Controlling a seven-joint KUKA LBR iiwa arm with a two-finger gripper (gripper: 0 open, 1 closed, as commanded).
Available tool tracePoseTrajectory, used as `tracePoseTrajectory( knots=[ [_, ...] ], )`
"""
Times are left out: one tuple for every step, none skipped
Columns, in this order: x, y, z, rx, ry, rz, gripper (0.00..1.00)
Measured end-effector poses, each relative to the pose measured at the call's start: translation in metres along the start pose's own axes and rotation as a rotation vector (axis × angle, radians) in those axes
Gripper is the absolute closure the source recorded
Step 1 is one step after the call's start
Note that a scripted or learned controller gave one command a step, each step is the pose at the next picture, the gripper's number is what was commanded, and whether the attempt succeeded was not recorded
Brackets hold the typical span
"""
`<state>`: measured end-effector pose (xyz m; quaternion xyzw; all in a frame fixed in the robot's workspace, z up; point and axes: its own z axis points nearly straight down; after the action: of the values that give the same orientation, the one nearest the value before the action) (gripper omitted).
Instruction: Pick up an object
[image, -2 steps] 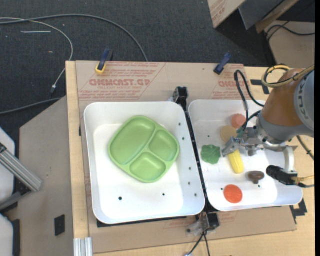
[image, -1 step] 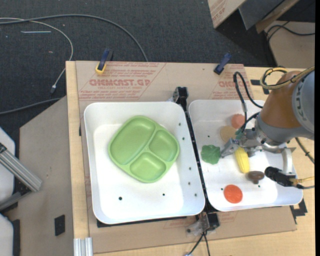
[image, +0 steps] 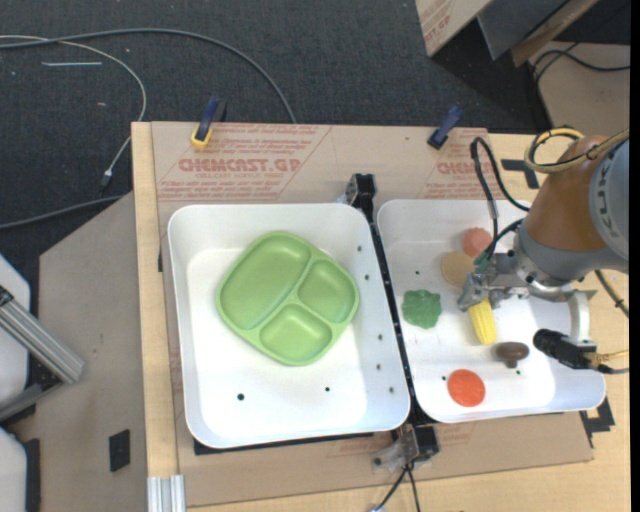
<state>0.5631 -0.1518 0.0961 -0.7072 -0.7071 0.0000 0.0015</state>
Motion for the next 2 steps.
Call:
tracePoseTrajectory(
  knots=[
    [0.004,0.011,-0.054,-0.008,-0.004,-0.002,1.00],
    [0.003,0.013,-0.097,-0.008,-0.004,-0.002,1.00]
  ],
)
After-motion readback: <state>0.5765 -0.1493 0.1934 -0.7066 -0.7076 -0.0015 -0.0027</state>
